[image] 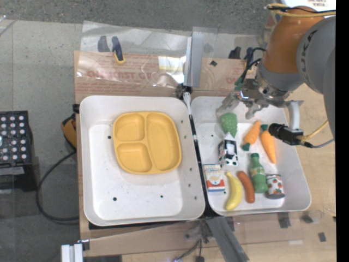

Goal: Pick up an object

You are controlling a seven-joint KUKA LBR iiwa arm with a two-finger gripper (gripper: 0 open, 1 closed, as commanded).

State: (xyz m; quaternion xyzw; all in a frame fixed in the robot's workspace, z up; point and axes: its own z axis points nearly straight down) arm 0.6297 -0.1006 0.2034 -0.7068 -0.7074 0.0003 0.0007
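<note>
open gripper (240,106) just above, perhaps touching, green toy (229,123)

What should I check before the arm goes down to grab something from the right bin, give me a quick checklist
1. Gripper is over the right bin: ok, above its far end.
2. Fingers open for a grasp: ok, they look spread.
3. Nothing held yet: ok, nothing between the fingers.
4. Target close below: ok, the green toy lies just under the fingers.
5. Room around target: not ok, the cow figure and a carrot crowd it.
6. Height above the toy: cannot tell from this slant.
</note>
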